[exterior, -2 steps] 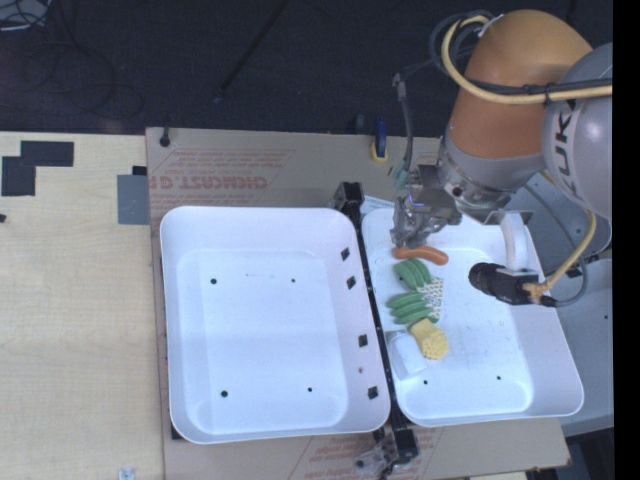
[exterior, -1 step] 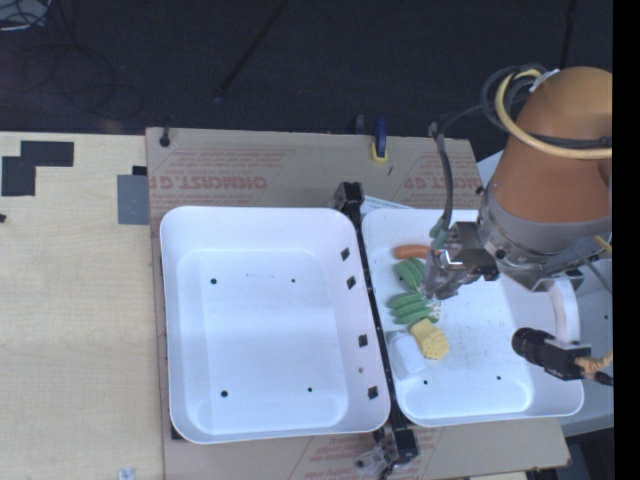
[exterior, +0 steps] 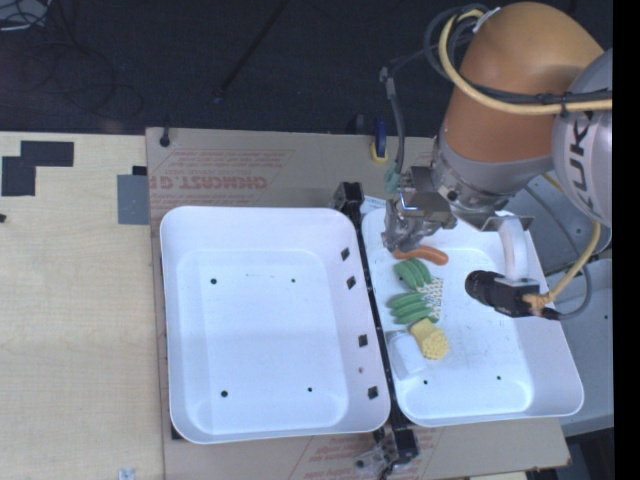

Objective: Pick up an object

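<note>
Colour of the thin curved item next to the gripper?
Orange-red. The thin item lies by the gripper in the camera view.

Six items lie clustered on the left side of the right bin (exterior: 520, 393). Farthest is an orange sausage (exterior: 425, 255), lying crosswise. Next come the far green pod (exterior: 410, 272), a white dotted piece (exterior: 432, 291) and the near green pod (exterior: 407, 306). Nearest are a yellow corn cob (exterior: 432, 342) and, just to its left, a white block (exterior: 405, 354).
</note>
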`<state>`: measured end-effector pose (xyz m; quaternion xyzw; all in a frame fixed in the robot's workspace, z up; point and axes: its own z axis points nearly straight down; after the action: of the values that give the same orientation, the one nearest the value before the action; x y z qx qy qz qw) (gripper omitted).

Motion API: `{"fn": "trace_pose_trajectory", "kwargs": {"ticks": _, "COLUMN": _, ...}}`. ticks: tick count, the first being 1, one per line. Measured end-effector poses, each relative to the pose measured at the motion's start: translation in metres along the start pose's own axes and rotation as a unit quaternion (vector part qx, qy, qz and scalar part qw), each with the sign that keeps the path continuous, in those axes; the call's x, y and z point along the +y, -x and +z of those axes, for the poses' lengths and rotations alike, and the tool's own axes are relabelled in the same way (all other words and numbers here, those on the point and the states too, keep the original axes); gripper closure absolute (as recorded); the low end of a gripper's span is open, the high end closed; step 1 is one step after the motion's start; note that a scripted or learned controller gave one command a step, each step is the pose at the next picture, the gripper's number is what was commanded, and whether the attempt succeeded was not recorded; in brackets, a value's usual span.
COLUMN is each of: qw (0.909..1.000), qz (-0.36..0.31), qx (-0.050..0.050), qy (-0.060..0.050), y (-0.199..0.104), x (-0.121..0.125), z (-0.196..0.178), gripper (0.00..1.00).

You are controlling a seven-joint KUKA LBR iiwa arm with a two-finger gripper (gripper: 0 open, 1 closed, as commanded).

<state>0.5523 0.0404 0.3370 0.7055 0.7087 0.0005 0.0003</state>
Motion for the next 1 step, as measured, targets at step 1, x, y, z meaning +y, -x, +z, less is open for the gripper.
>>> {"fn": "trace_pose_trajectory", "kwargs": {"ticks": 1, "qw": 1.0000, "qz": 0.001, "qx": 0.000, "qy": -0.002, "y": -0.0250, "x": -0.0475, "z": -0.0267, "gripper": 1.00}}
